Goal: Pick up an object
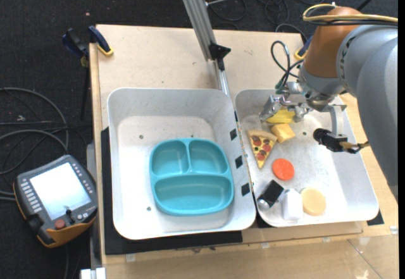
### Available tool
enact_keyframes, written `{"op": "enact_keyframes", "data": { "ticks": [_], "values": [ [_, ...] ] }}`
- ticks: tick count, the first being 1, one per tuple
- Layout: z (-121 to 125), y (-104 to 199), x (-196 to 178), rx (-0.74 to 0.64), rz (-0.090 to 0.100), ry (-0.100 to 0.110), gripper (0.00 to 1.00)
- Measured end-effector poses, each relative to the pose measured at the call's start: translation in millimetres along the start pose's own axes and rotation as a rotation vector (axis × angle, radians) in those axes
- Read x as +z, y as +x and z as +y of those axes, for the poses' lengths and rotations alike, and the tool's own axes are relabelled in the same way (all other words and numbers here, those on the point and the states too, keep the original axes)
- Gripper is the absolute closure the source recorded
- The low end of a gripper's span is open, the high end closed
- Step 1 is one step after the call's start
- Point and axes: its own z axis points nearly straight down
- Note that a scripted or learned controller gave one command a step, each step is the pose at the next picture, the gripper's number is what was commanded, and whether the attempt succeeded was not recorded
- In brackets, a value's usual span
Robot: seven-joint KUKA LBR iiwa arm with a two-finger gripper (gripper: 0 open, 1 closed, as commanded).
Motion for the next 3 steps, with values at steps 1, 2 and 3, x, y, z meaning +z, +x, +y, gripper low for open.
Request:
{"op": "enact_keyframes", "data": {
  "ticks": [1, 2, 3],
  "values": [
    [-2, 0, -11, 0.000, 0.003, 0.012, 1.00],
    [1, -3, -75, 0.000, 0.005, -0.009, 1.00],
    [3, -3, -129, -0.003, 0.005, -0.009, 1.00]
  ]
}}
